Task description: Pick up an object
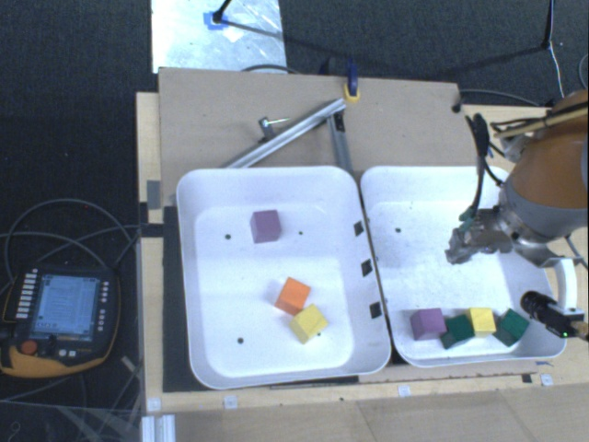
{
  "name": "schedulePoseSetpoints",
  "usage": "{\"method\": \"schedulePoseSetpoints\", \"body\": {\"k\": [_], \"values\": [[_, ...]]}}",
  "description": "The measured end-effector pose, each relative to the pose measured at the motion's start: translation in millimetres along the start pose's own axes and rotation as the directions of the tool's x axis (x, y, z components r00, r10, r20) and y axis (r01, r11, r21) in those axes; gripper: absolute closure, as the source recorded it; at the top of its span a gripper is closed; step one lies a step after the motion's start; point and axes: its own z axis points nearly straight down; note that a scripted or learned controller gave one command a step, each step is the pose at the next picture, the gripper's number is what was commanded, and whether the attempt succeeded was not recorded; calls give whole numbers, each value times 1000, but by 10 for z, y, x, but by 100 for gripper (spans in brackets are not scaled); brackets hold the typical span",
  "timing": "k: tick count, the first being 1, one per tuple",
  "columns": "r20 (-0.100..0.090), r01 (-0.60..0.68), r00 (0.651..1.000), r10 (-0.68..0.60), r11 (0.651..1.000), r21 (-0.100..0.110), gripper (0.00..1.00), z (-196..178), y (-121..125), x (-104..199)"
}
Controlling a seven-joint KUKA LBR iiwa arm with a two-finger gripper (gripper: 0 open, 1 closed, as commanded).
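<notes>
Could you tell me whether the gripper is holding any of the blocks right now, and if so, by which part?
Nothing is held. The gripper hangs over the right bin, above its floor, with no block between its fingers.

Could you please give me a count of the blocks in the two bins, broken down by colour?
Purple: 2, one in the left bin and one in the right bin
Yellow: 2
Orange: 1
Green: 2
Total: 7 blocks
</notes>
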Motion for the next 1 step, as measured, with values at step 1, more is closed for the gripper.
{"method": "schedulePoseSetpoints", "body": {"k": [1], "values": [[1, -1, 1000, 1, 1000, -1, 100, -540, 25, -6]]}}
